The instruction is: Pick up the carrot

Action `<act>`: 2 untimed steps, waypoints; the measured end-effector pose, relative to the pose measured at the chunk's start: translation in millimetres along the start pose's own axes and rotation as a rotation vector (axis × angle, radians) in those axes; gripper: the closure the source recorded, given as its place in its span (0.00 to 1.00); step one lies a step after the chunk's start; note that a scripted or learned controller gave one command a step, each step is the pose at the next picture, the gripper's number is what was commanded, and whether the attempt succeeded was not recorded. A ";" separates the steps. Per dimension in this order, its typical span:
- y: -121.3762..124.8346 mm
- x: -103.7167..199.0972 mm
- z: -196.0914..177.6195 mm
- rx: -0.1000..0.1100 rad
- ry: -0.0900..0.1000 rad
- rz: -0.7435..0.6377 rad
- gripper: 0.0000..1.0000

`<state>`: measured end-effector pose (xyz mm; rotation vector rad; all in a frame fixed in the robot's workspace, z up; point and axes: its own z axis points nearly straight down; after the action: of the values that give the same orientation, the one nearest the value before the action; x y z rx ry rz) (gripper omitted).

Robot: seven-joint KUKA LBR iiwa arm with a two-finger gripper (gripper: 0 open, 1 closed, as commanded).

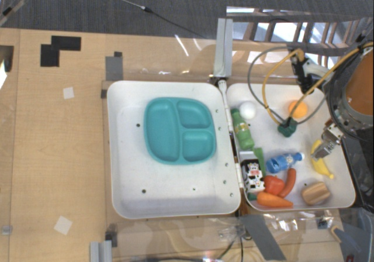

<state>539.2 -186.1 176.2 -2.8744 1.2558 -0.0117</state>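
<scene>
The carrot (273, 200) lies at the near edge of the right bin (350, 193), pressed against the rim. A red pepper (272, 185) touches it from above, a second orange-red vegetable (289, 181) leans beside that, and a black-and-white toy cow (252, 174) stands just to its left. A blue bottle (283, 162) lies behind; a wooden block (315, 193) sits to the right, with bare bin floor between. The hand (325, 145) hovers by the banana (322, 166); whether it is apart or together cannot be told. The left bin (125, 196) holds a teal divided plate (179, 130).
</scene>
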 end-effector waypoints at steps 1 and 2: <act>20.2 -2.8 -131.1 0.002 0.006 -0.356 1.00; 42.6 -13.8 -30.3 -0.002 -0.010 -0.518 1.00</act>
<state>498.4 -205.0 206.1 -3.1002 0.4773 0.0014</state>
